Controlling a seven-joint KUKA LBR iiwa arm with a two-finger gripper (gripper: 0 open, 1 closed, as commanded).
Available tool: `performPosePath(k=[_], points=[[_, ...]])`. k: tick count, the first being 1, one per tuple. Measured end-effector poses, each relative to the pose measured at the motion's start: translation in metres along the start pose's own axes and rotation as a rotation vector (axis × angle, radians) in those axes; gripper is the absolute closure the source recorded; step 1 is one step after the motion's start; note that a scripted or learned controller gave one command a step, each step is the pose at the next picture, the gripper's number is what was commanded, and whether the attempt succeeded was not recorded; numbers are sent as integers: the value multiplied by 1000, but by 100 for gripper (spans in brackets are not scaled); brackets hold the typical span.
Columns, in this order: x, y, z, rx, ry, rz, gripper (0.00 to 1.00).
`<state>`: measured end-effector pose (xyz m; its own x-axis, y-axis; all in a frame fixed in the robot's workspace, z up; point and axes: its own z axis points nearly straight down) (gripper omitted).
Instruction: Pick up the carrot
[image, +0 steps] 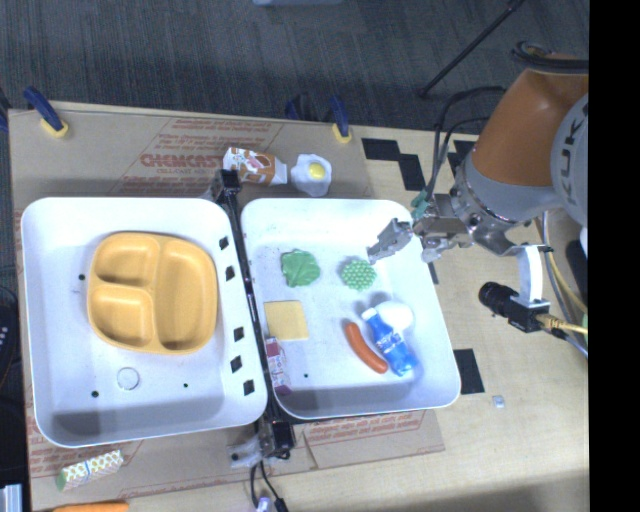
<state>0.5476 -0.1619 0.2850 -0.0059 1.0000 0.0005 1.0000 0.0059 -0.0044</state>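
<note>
The carrot (365, 347) is a short orange-red stick lying at a slant in the right bin (330, 395), towards its front right. It touches the left side of a blue bottle with a white cap (392, 338). My gripper (389, 241) hangs over the bin's back right part, next to a green bumpy ball (357, 273). It is well behind the carrot, apart from it, and nothing shows in its grasp.
The right bin also holds a green leafy piece (299, 267) and a yellow cheese slice (288, 320). A yellow divided plate (153, 291) sits in the left bin (60, 400). A small carton (250, 165) and a yellow-white toy (313, 173) lie behind the bins.
</note>
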Motion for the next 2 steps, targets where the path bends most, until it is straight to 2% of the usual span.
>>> performPosePath(k=[1,2], points=[[47,-64,129,3,2,22,0],[26,-41,193,-2,2,-16,0]])
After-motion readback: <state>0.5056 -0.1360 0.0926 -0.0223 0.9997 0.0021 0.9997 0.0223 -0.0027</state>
